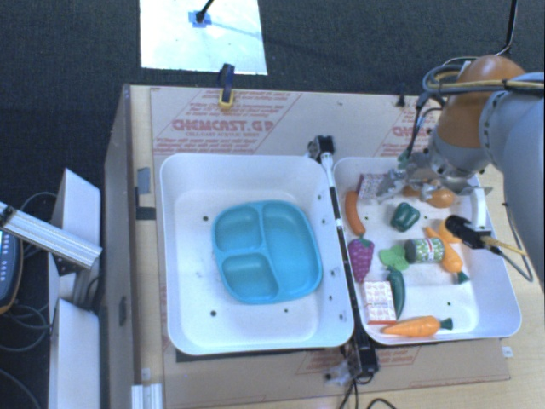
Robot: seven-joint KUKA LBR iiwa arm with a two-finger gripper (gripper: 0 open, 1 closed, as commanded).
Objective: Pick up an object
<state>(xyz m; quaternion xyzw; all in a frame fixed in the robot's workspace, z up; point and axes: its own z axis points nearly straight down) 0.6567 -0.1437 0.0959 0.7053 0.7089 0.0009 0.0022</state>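
Two white bins are sitting on the bench; the right bin (pixel 502 301) is carrying toy food. The gripper (pixel 400 183) is hovering low near its far edge, apparently holding nothing. I judge it is choosing; next it must descend onto the green pepper (pixel 404 216).

A robotics lab: white bins (pixel 255 173) on a cardboard-covered bench (pixel 238 118).
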